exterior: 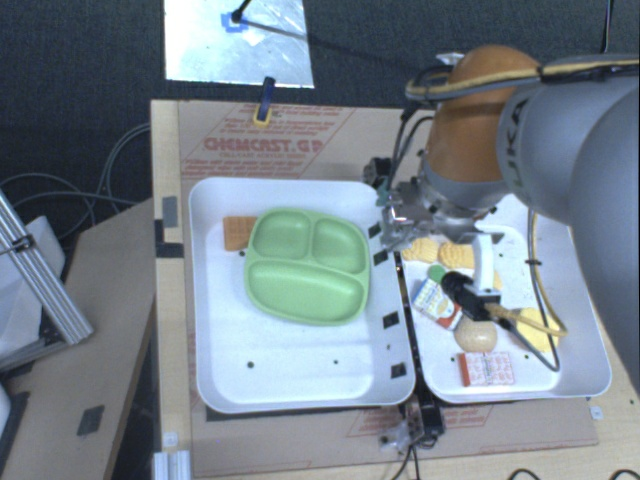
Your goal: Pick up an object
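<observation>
**Camera view.** You will find the gripper (408, 216) at the far end of the bins, over the seam where the left bin (215, 368) and the right bin (590, 373) meet. The grey arm (570, 148) with its orange band comes in from the right and covers the far part of the right bin. The wrist housing hides the tool's working end, so you cannot tell whether it is released, clenched, or grasping anything. No item can be seen held in it.

The objects available for picking are as follows.

1. Left bin: a green divided plate (305, 266) lies flat near the middle, toward the far side. An orange flat piece (237, 232) lies at the plate's far left edge, touching it or slightly tucked under it.
2. Right bin: a yellow knobbly item (440, 253) lies just below the gripper, close to the seam.
3. Nearer the camera, a small printed carton (433, 301) lies tilted beside the seam.
4. A tan rounded item (476, 337) sits just beyond the carton toward the near side.
5. A red-and-white packet (487, 370) lies flat near the near rim.
6. A yellow elongated item (541, 334) lies to the right of the tan one. Its shape is partly hidden.

Both bins rest on a cardboard sheet (260, 143) with red lettering.
</observation>
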### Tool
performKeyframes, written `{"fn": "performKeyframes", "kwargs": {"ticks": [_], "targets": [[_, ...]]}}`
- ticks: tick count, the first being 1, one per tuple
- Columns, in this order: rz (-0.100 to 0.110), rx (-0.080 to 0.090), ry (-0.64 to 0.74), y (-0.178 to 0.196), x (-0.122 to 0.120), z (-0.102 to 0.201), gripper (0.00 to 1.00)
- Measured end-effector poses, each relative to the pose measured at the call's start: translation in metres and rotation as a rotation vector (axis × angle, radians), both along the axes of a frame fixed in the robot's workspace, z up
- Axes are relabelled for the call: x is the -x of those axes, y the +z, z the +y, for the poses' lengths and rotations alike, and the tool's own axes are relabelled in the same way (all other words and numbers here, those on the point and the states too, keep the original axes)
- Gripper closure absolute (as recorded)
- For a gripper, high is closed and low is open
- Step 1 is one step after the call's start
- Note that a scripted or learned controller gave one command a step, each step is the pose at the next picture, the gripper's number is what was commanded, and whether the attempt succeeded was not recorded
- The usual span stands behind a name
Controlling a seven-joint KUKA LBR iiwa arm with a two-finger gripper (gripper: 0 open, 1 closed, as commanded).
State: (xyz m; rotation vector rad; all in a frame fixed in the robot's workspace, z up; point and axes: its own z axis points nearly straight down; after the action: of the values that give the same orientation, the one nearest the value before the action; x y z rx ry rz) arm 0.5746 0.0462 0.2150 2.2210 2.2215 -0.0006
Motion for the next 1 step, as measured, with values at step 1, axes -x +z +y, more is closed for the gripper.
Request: {"fn": "performKeyframes", "kwargs": {"ticks": [1], "targets": [[-0.003,-0.001,0.004,0.0194,0.0003,0.0005,1.0]]}}
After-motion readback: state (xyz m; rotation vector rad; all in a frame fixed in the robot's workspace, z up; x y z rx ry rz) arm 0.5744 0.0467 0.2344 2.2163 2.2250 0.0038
